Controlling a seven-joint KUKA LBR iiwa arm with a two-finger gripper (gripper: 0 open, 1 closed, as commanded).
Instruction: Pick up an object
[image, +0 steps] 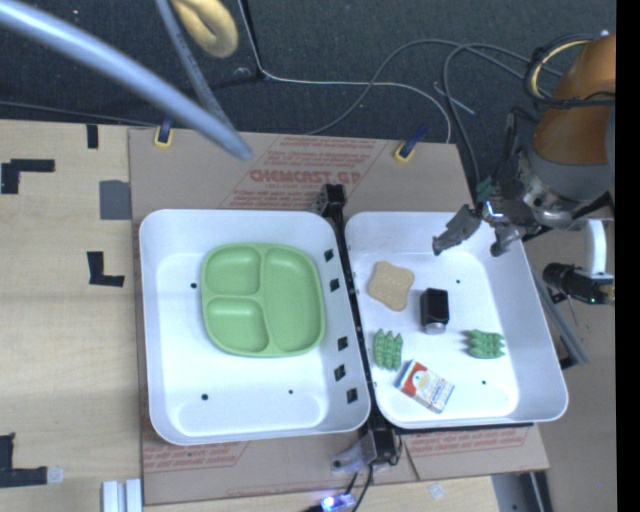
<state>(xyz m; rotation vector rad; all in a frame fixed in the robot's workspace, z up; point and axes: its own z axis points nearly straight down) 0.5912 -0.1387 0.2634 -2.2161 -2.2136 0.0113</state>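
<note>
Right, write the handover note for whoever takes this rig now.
Gripper: open, holding nothing, above the right bin's upper edge.
Right bin holds a tan bread-like piece, a black block, two green toys and a small red-and-white box.
Left bin holds a green divided plate.
Done: nothing picked.
Left: grasp and lift one object.

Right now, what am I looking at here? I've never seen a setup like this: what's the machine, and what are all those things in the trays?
One camera looks down at a slant on a bench. The grey and orange robot arm reaches in from the right; its gripper hovers over the right bin, holding nothing. That bin holds a tan bread-like piece, a small black block, two green toys and a little printed packet. The left bin holds a green divided plate.
</note>
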